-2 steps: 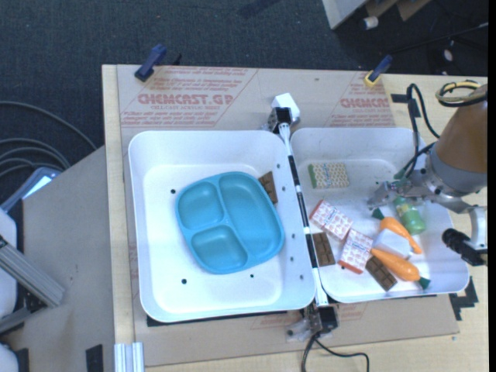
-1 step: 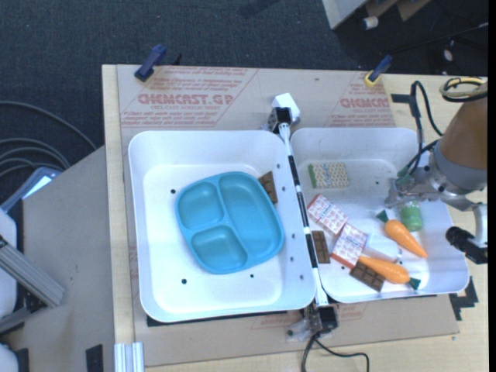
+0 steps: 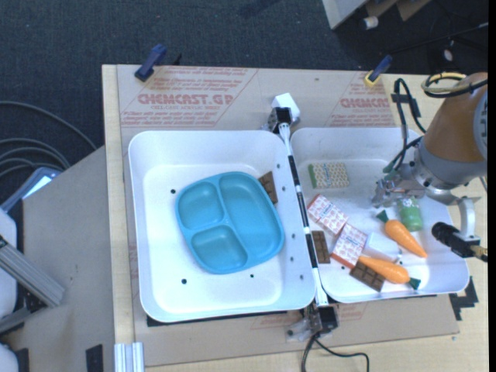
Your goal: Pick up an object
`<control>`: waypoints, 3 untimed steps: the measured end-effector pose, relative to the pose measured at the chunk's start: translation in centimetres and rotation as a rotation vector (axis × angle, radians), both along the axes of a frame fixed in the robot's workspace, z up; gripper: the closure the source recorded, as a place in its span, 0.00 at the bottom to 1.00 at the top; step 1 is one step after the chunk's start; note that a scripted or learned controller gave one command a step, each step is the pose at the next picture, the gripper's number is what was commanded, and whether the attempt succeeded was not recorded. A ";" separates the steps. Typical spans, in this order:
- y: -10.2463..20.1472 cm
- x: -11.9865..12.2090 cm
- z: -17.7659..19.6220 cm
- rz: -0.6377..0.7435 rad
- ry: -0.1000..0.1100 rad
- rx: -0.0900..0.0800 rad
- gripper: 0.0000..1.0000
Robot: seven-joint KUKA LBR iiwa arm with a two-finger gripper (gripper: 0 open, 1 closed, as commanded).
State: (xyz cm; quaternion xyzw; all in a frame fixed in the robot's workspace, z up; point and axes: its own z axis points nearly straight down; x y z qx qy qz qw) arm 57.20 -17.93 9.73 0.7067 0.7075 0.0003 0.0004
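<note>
The camera view takes in two shallow white bins side by side on a bench. In the left bin (image 3: 155, 285) a blue divided plate (image 3: 229, 222) lies flat near the middle, its three compartments facing up. A small brown block (image 3: 268, 186) sits just beside the plate's upper right edge, against the wall between the bins. In the right bin (image 3: 341, 289) a green-and-white patterned card (image 3: 329, 175) lies near the upper left. Below it are two red-and-white packets (image 3: 326, 214) (image 3: 349, 243), touching each other, with a dark brown bar (image 3: 319, 246) just to their left. Lower still, one toy carrot (image 3: 382, 269) rests on a second brown bar (image 3: 367, 276). Another toy carrot (image 3: 404, 237) lies tilted just right of the packets, close to a small green item (image 3: 410, 214). The gripper (image 3: 390, 191) hangs low over the bin right above that green item and carrot; whether its jaws are spread or closed, I cannot tell, and nothing can be seen held in them.
</note>
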 end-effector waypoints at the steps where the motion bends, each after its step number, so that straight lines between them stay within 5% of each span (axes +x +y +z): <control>1: 0.3 0.0 0.0 0.001 0.003 0.006 0.00; 2: -0.6 -4.1 -1.2 0.008 0.001 0.016 0.00; 3: -0.9 -4.2 -0.3 0.005 0.001 0.007 1.00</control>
